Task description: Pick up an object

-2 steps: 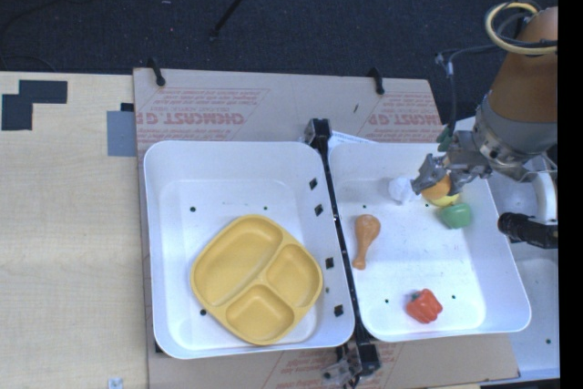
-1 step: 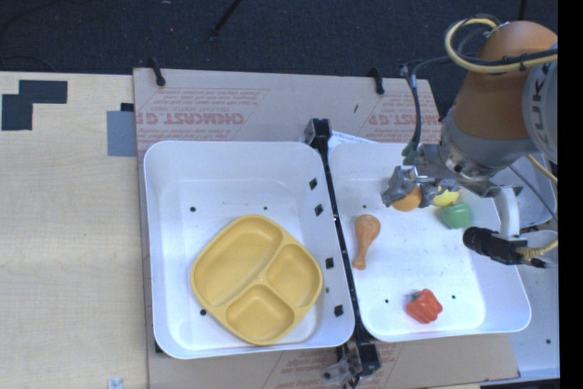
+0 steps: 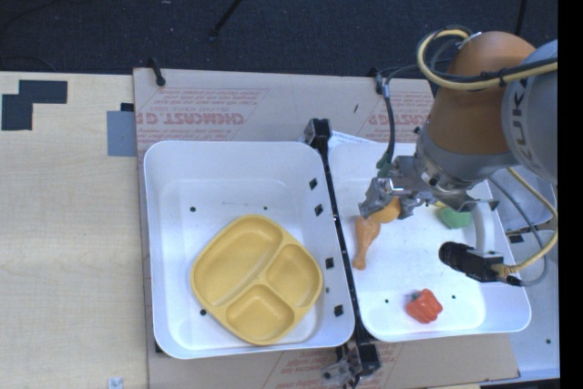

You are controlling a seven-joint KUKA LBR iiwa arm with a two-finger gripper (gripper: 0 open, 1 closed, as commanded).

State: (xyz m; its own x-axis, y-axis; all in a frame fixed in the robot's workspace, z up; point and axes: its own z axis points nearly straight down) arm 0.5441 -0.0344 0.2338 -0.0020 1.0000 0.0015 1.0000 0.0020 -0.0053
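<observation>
Orange and limp-looking, a toy drumstick-shaped piece (image 3: pixel 367 239) hung in the right bin (image 3: pixel 510 320), right of centre in the frame, its upper end pinched between the gripper (image 3: pixel 381 200) fingers. With so little of it caught, it seemed likely to slip free, or to swing against the divider (image 3: pixel 330 214) just beside it.

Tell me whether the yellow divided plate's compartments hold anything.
Empty. The yellow divided plate lies flat in the left bin, all three compartments showing bare yellow.
</observation>
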